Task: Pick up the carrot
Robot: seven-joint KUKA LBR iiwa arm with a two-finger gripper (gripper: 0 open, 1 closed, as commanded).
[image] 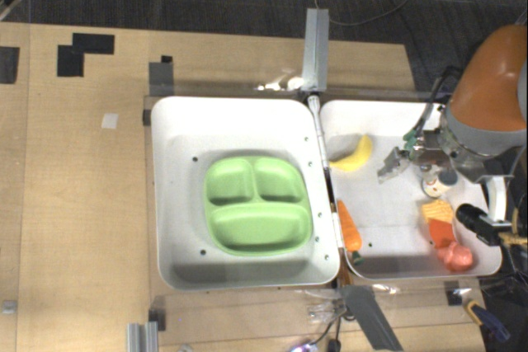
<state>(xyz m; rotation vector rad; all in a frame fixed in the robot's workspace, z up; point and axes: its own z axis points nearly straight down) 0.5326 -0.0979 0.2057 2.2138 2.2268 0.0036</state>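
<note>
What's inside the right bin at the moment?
The right bin holds a banana near its top left, the carrot against its left wall, and yellow, orange and pink pieces at lower right. The arm covers its right side.

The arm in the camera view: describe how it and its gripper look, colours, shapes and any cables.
The arm reaches in from the right as a large rounded orange shell above a grey, cylindrical wrist section. The gripper is small and metallic grey, with thin pointed parts and a hint of green wiring near its base. A black piece and a white strap-like part sit beside the wrist, lower right.
</note>
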